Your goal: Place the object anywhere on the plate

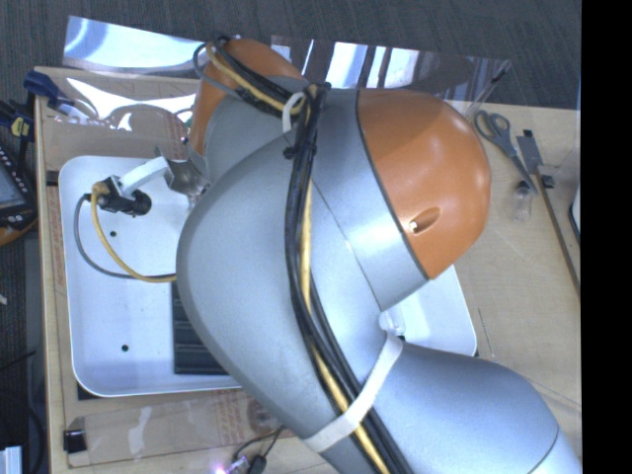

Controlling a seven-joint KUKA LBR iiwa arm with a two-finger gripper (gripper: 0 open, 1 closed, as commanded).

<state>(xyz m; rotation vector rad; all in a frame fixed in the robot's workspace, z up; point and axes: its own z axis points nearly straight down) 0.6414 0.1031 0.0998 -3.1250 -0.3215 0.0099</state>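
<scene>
My arm covers most of the view, and its grey body and orange band hide the middle of both bins. The orange wrist reaches over the far edge of the left bin. Below the wrist a small metal part of the gripper pokes out over the bin's far side. A black connector on a yellow cable hangs beside it, looping over the white bin floor. Whatever lies under the arm is hidden.
A dark ribbed patch sits at the left bin's right side, partly under the arm. A corner of the right bin shows. Scissors and small tools lie on the bench at right. Foil sheeting lines the far edge.
</scene>
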